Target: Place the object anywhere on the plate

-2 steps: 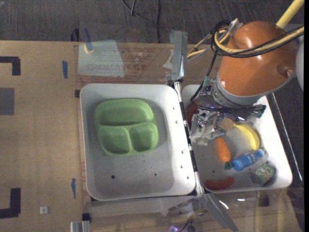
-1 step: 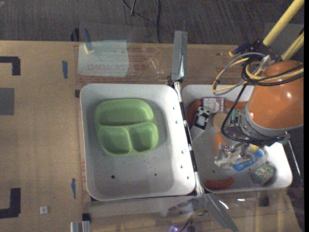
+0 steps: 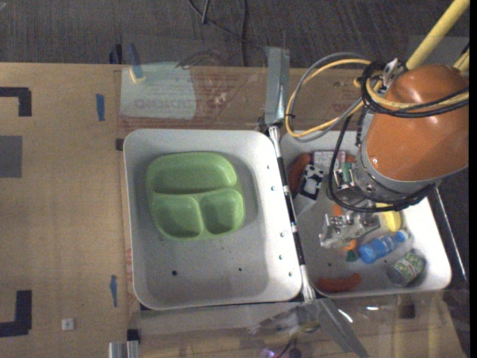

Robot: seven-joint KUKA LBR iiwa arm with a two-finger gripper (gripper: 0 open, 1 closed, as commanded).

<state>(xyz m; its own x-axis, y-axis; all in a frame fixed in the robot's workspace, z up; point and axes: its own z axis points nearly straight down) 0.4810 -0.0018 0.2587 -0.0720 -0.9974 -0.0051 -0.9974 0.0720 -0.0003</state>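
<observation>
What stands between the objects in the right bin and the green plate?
Only the two bins' rims, which meet side by side between the right bin and the plate. The plate lies in the left bin. The gripper is low over the right bin's objects.

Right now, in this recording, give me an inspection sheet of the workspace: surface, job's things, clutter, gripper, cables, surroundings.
Surface: wooden bench bearing two white bins, left bin and right bin, side by side.
Job's things: green plate with three compartments, in the left bin, nothing on it.
Clutter: in the right bin, a blue bottle, a small can, a red sausage-shaped item, an orange item and a yellow item.
Gripper: gripper low over the right bin's things; holding anything cannot be told.
Cables: yellow and black cables looping at the arm's wrist.
Surroundings: blue tape marks, dark carpet.
</observation>
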